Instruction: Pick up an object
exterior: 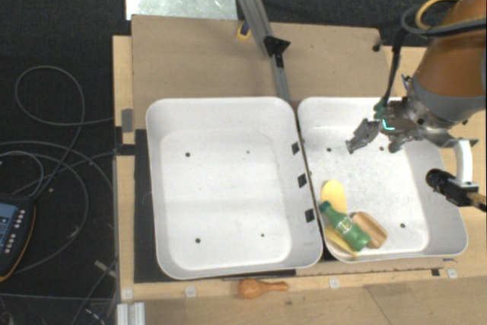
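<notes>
Three small objects lie clustered at the front left corner of the right bin [426,240]: a green bottle [345,227] lying on its side, a yellow piece [333,195] just behind it, and a tan bun-shaped piece [371,228] to its right. My gripper [376,142] hangs over the back half of that bin, well behind the cluster. Its fingers [359,139] are spread and it is open, with only the white bin floor showing between them.
The left bin [156,186] sits alongside, divided from the right one by a rim with black clips [302,180]. An orange-brown drumstick-shaped toy [261,287] lies on the bench in front of the bins. A grey pole [255,4] slants in from the back.
</notes>
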{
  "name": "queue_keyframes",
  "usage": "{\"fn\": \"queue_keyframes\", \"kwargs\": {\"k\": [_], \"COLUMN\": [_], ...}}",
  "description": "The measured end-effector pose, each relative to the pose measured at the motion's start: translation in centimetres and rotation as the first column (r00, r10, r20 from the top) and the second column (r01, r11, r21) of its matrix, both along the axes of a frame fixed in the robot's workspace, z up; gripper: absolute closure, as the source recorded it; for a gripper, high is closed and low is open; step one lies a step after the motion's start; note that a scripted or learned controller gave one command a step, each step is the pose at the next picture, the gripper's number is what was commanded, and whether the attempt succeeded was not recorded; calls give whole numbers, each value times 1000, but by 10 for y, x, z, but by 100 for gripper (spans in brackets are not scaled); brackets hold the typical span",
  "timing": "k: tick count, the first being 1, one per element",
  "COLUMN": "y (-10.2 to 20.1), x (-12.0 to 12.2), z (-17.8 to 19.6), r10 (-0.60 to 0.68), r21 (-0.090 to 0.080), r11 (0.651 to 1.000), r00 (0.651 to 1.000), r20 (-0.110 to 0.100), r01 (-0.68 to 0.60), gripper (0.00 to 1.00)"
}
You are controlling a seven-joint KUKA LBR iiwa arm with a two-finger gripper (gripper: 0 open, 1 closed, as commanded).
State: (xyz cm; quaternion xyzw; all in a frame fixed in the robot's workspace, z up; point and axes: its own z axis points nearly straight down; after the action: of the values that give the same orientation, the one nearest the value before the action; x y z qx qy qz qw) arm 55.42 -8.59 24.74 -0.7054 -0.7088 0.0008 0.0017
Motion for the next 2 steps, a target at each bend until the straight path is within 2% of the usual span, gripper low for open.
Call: {"fn": "queue_keyframes", "kwargs": {"k": [1,2], "y": [0,2], "x": [1,6], "z": [2,-41], "r10": [-2,-4], "r21": [-1,0], "r11": [1000,1000], "r00": [1000,1000], "r20": [5,0], "r01": [2,4], "gripper": [0,0]}}
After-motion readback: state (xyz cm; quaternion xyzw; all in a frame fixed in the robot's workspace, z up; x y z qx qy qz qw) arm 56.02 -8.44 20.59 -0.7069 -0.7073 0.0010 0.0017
